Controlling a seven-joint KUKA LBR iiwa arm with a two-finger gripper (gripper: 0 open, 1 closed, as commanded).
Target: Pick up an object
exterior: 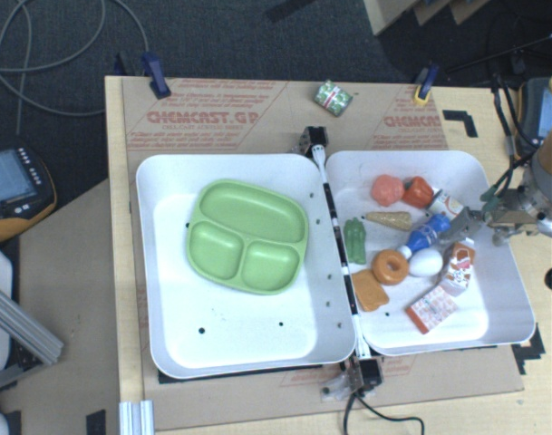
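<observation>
Cardboard bench top (257,107) printed "CHEMCAST GP" in red. Gripper (468,225) low over right bin (502,329), finger state unclear. Blue bottle (424,237), white egg (427,263), small carton (459,270) just beside.

Single fixed camera, mounted above the surface (257,107), aimed down at a slight slant. Both white bins are framed whole: left bin (167,333) and right bin (507,315), side by side mid-frame. Set well back, so dark floor (212,25) is taken in around the surface. The arm (529,211) is seen entering from the right edge.
</observation>
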